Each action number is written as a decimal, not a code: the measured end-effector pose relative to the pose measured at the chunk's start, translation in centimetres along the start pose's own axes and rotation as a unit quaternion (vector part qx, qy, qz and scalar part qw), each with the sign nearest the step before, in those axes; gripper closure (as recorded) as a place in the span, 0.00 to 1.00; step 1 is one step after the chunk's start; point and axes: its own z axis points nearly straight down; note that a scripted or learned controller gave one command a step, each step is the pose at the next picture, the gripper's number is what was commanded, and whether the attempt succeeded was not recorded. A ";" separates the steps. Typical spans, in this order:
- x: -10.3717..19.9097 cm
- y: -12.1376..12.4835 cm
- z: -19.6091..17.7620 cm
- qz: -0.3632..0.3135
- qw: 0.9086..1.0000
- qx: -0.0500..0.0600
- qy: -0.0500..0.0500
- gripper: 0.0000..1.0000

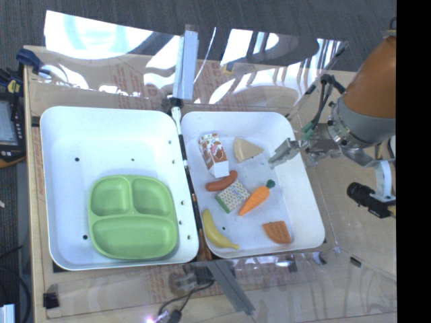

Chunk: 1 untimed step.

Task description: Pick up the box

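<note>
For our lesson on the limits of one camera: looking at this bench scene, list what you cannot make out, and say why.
- Gripper: small and blurred in the camera view, so its finger state cannot be told.
- Arm: cut off by the right edge.
- Box: its printing is too small to read.
- Patterned block: partly overlapped by the sausage and carrot.
- Device beside the left bin: cut off by the left edge.
</note>
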 end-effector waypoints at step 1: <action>8.9 0.9 8.8 -0.031 1.000 0.001 -0.001 0.00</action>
